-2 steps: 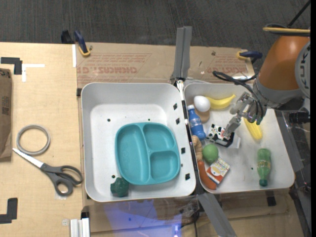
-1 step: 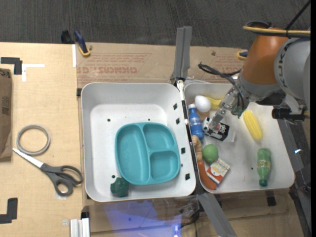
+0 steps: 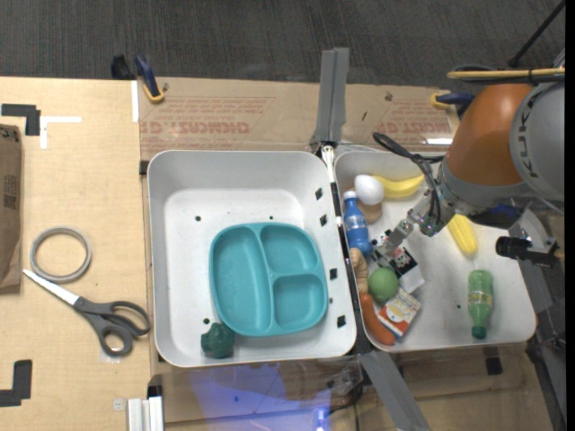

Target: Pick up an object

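Objects for the pick all sit in the right bin (image 3: 517, 330), clustered along its left wall. Gripper (image 3: 392, 251) is down in that cluster, just above the green ball (image 3: 383, 284) and beside the blue bottle (image 3: 356, 225); can't tell how far it's open or whether anything is between the tips, too dark and cluttered there. Just below it: white packet (image 3: 402, 312) and an orange carrot-like piece (image 3: 375, 323) near the front-left corner. White egg (image 3: 368, 188) and banana (image 3: 401, 185) near the back wall. Yellow corn piece (image 3: 462, 235) under the wrist, green bottle (image 3: 480, 303) lying well apart toward the front right. Left bin (image 3: 180, 196) holds a teal divided plate (image 3: 268, 278) and a dark green lump (image 3: 216, 341) at its front edge. On the surface (image 3: 72, 169) left of the bins: scissors (image 3: 94, 312) and a tape roll (image 3: 60, 253).
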Robot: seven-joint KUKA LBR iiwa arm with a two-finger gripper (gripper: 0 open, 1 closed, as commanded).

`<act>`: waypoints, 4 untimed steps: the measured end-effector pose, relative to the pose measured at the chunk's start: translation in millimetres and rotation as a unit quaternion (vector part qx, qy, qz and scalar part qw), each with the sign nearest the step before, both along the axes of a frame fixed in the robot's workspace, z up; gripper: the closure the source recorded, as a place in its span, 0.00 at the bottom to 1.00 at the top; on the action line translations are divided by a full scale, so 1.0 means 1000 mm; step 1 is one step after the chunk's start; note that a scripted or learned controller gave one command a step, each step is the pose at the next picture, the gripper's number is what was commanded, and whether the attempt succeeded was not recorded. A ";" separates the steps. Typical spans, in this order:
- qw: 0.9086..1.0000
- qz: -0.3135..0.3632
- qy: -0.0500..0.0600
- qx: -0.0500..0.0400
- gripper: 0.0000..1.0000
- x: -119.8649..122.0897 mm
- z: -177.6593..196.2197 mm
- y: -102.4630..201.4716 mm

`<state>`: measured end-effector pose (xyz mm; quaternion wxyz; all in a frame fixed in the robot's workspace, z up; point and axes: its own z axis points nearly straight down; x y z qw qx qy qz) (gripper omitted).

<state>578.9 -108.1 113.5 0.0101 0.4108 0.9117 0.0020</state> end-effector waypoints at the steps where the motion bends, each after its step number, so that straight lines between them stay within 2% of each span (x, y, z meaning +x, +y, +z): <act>1: 0.999 -0.036 -0.007 0.003 0.00 -0.008 -0.006 -0.002; 2: 0.998 -0.061 -0.008 0.004 0.00 -0.021 -0.006 -0.010; 3: 0.991 -0.136 -0.007 0.004 0.00 -0.031 -0.006 0.000; 4: 0.981 -0.191 0.007 0.005 0.00 -0.051 -0.020 0.000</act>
